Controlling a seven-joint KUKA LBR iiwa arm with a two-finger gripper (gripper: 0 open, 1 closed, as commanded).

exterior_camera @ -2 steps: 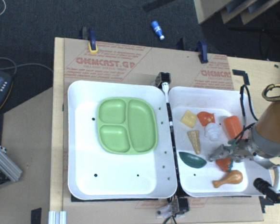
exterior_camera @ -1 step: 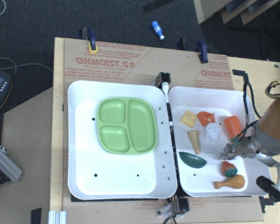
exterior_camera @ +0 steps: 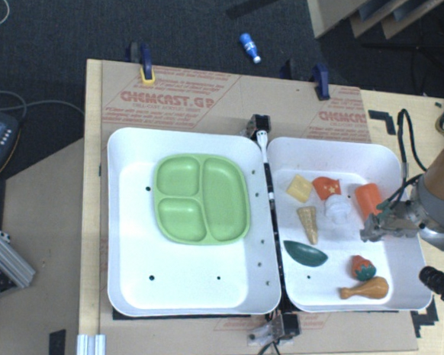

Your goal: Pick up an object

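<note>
The right bin (exterior_camera: pixel 327 152) holds several small items: a pale yellow wedge (exterior_camera: pixel 300 188), a red piece (exterior_camera: pixel 327 186), a clear round lump (exterior_camera: pixel 339 210), an orange block (exterior_camera: pixel 367 197), a tan cone (exterior_camera: pixel 308 222), a dark green leaf shape (exterior_camera: pixel 305 254), a red and green piece (exterior_camera: pixel 362 267) and a tan gourd shape (exterior_camera: pixel 366 288). My gripper (exterior_camera: pixel 377 227) hangs over the right side of this bin, just below the orange block and right of the clear lump. I see nothing held between its fingers.
The left bin (exterior_camera: pixel 126 227) carries a light green three-compartment plate (exterior_camera: pixel 203 199). A black divider rail (exterior_camera: pixel 269 207) runs between the bins. Blue clamps (exterior_camera: pixel 320 81) hold the board at the far edge. Cables (exterior_camera: pixel 405 141) trail near the arm at right.
</note>
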